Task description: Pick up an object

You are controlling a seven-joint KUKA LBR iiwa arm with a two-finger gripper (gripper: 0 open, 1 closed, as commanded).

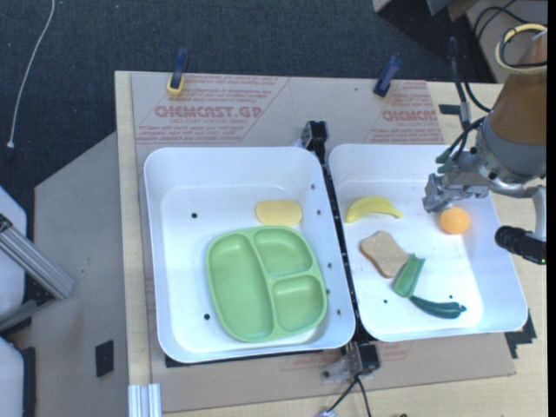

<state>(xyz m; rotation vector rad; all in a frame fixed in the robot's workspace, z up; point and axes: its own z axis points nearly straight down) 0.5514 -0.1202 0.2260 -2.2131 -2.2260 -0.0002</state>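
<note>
Camera view: gripper [450, 191] hangs in right bin [486, 320], just above-left of orange ball [454, 221], nothing seen held; grip state we cannot tell. We judge: centre over ball, descend straight, clamp gently so it won't roll. Banana [373, 208] left of ball.
</note>
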